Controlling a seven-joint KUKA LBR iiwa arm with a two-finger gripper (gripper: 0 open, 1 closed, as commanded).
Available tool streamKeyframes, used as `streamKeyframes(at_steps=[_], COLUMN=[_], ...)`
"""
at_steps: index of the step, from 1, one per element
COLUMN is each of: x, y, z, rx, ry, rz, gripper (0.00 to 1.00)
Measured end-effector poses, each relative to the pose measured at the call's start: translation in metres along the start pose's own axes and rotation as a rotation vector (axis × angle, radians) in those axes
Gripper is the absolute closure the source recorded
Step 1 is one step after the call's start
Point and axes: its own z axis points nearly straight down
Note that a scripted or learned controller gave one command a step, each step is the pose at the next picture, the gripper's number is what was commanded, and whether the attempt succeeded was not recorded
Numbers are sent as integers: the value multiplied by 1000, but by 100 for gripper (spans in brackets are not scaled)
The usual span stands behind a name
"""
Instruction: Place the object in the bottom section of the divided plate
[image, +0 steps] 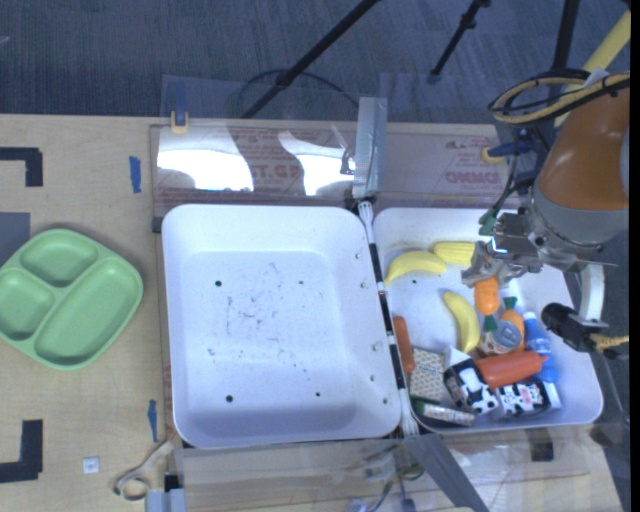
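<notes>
The green divided plate (66, 297) lies on the bench at the far left, outside both bins. Its large section faces the lower right and two small sections sit at its top and left; all look bare. My gripper (497, 262) hangs over the upper middle of the right bin (590, 400). A small orange object (486, 298) sits right below it, among yellow bananas (414, 265). Whether the gripper touches or holds that orange piece is hidden by the wrist.
The right bin is crowded: another banana (462, 320), an orange-red cylinder (510, 367), a black-and-white patterned item (500, 397), a blue bottle (537, 338) and a thin orange stick (402, 343). The left bin (190, 235) lies between the gripper and the plate.
</notes>
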Motion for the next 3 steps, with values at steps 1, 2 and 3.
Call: streamKeyframes(at_steps=[1, 2, 3], x=[31, 63, 162], y=[59, 104, 75], z=[5, 48, 48], rx=[3, 2, 5], ry=[-2, -2, -2], rz=[602, 517, 765], gripper=[100, 100, 100])
